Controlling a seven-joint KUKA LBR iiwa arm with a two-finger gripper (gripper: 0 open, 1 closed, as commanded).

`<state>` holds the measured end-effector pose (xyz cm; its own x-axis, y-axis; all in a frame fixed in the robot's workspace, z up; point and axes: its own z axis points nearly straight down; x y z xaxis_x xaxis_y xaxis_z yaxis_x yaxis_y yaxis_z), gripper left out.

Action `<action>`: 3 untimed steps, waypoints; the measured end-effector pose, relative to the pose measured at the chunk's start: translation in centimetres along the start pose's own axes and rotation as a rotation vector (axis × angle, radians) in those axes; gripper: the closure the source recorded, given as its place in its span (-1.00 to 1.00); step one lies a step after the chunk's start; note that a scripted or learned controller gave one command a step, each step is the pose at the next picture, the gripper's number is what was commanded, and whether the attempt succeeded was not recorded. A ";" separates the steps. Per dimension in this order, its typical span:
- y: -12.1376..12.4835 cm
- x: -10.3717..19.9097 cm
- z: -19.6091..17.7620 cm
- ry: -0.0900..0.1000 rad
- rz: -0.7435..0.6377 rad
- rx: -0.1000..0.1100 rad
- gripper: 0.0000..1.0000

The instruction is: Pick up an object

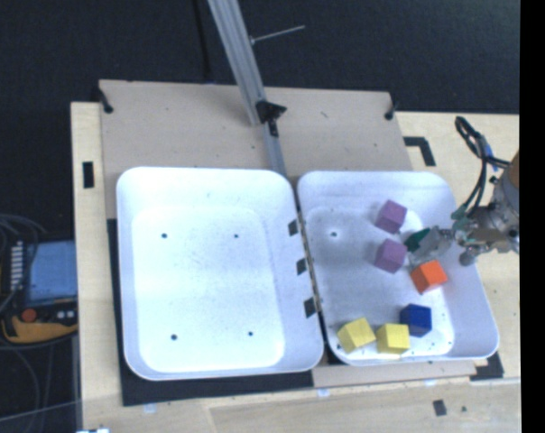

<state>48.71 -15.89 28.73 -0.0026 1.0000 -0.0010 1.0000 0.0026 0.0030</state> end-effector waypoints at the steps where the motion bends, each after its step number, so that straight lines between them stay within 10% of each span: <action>1: 0.0 0.0 0.0 0.000 0.002 -0.001 -1.00; 3: 0.1 -0.3 10.1 0.001 0.004 0.007 -1.00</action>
<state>48.81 -16.23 18.64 0.0009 1.0000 -0.0001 1.0000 -0.0009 -0.0040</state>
